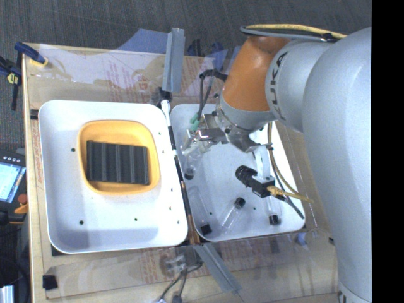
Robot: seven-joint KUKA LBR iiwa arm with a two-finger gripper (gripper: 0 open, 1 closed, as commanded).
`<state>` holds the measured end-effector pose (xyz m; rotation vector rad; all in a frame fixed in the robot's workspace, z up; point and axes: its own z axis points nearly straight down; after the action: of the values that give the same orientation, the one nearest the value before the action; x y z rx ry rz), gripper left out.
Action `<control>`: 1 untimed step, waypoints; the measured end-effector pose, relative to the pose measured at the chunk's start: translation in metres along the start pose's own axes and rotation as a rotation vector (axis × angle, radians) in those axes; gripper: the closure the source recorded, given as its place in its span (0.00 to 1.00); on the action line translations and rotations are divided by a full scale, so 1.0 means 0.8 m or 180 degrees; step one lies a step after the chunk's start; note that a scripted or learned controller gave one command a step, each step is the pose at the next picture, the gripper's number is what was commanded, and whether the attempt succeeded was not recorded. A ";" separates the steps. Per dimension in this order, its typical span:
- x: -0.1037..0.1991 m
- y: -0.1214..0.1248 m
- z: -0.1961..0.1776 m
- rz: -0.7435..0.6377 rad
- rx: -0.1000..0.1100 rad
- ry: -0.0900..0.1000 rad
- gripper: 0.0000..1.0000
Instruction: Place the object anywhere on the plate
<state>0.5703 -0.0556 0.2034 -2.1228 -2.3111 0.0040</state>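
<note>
Camera view: hand (pixel 189 149) low over right bin (pixel 218 223), finger spread unclear

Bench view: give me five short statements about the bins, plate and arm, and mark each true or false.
1. The yellow plate lies in the left bin. True.
2. The plate carries a dark ridged insert. True.
3. The arm hangs over the left bin. False: it is over the right bin.
4. The small black-capped vials rest on the plate. False: they lie in the right bin.
5. The plate is blue. False: yellow.
</note>
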 end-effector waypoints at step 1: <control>0.000 0.000 0.000 0.0000 -0.0001 0.0000 0.00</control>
<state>0.5704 -0.0557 0.2035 -2.1230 -2.3112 0.0036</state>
